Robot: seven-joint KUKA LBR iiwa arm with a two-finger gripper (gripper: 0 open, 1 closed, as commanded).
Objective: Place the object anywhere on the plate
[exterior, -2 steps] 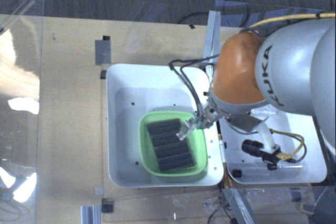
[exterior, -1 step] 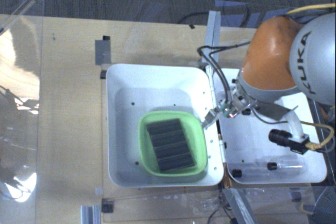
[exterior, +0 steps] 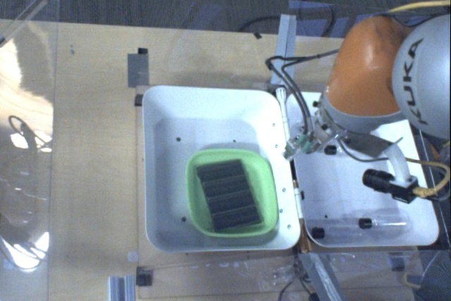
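Observation:
A square green plate (exterior: 194,178) sits in the left white bin (exterior: 163,151), toward its front right. A dark grey ridged block (exterior: 225,195) lies flat on the plate, tilted slightly and well inside the rim. My arm, with its orange band (exterior: 363,70), hangs over the back of the right bin (exterior: 345,204). Its gripper end (exterior: 308,142) points down near the wall between the two bins, apart from the plate and the block. The wrist hides most of it.
A black fitting (exterior: 384,182) with a yellow cable juts from the arm over the right bin. A clear tube (exterior: 380,224) lies along that bin's front. Black cables (exterior: 285,74) loop behind the bins. The wooden bench (exterior: 70,151) spreads to the left.

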